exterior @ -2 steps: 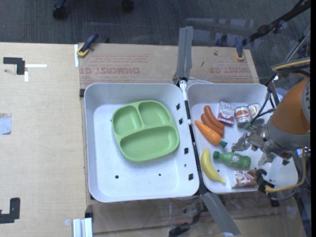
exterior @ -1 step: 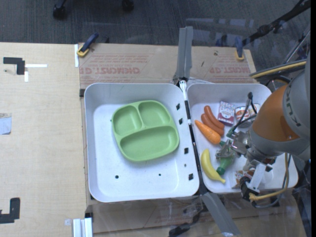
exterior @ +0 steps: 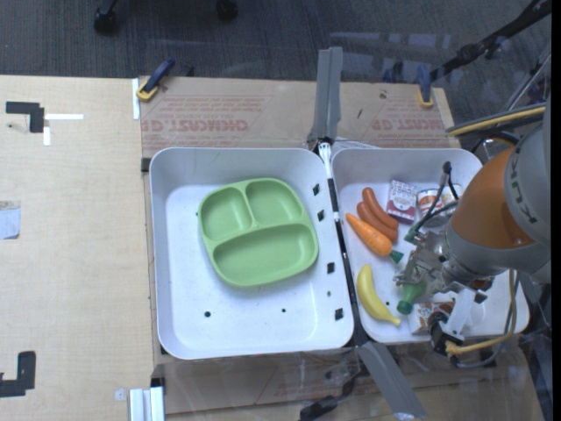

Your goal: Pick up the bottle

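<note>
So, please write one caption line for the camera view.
Arm's gripper low over right bin by green bottle, banana, carrot; green plate in left bin.

- Left bin (exterior: 175, 261): contains green divided plate (exterior: 259, 231).
- Right bin (exterior: 351, 169): contains carrot (exterior: 368, 234), banana (exterior: 375, 295), green bottle (exterior: 410, 294).
- Gripper (exterior: 419, 274): positioned at bottle.

This looks like a robotics lab or test room, not a home. A pale wooden tabletop (exterior: 70, 235) carries two shallow white bins (exterior: 166, 261) set on taped-down cardboard (exterior: 228, 112) printed with a brand name, with clamps (exterior: 156, 77) gripping its far corners. Black bracket marks (exterior: 24, 112) sit on the wood. Beyond lies grey carpet (exterior: 289, 16) and the wheeled base of an office chair (exterior: 162, 3). Loose cables (exterior: 517, 20) trail near the grey-and-orange arm (exterior: 495, 213).
</note>
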### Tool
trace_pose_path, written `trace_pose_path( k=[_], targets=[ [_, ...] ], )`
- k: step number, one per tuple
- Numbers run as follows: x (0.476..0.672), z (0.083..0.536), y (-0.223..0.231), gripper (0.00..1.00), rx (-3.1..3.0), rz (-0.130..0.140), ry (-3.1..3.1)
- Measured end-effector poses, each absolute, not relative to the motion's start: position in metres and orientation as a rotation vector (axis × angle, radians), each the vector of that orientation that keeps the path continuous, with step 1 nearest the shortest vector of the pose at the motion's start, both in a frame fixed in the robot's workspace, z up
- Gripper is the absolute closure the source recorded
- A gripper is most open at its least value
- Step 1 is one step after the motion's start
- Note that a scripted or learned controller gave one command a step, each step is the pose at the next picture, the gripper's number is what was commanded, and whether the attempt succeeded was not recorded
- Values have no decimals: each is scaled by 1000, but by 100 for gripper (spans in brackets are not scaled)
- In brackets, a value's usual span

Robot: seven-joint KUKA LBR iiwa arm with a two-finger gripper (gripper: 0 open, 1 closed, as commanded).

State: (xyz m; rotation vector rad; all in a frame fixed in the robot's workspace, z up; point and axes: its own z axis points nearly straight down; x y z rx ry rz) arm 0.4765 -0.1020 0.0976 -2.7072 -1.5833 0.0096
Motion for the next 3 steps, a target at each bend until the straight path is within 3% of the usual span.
trace_pose_path(
  k=[1, 2, 3],
  targets=[
    [499, 190, -23, 100, -2884, 8, -1246],
    [476, 105, -123, 100, -2745, 10, -1521],
    [554, 190, -59, 100, -2723, 9, -1564]
  ],
)
